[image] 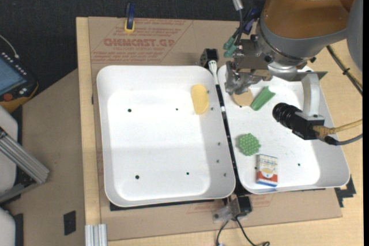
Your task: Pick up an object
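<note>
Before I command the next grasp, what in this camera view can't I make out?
- End effector: finger state unclear, metal parts overlap.
- Tan object: partly under the end effector, shape unreadable.
- Green block: upper end near the wrist, contact unclear.
- Small box: print too small.
- Right bin: far corner behind the arm.

Two white bins point(115, 141) with small dark dots sit on brown board printed with red lettering point(140, 41), holding a pale yellow piece point(200, 99), a green block point(262, 98), a knobbly green ball point(248, 143) and a red, white and blue carton point(267, 170).
</note>
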You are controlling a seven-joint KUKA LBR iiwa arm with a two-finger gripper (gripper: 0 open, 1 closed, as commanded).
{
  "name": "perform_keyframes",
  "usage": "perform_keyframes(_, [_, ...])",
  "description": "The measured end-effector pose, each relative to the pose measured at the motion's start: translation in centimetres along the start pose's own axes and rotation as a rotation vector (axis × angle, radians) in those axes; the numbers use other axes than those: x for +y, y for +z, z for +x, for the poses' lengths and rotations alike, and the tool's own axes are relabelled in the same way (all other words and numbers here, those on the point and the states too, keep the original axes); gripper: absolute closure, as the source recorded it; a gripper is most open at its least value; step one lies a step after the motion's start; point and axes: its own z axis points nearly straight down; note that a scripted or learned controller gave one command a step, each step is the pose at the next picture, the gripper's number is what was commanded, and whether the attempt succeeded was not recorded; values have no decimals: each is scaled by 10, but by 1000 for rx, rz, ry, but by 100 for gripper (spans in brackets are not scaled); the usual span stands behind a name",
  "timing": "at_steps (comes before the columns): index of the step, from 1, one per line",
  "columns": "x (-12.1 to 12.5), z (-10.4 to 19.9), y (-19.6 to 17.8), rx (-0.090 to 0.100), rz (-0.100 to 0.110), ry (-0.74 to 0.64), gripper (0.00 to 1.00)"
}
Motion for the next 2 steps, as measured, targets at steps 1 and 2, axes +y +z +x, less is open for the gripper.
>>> perform_keyframes(1, [14, -60, 58, -3, 13, 11, 100])
perform_keyframes(2, [-15, -75, 78, 0, 12, 7, 100])
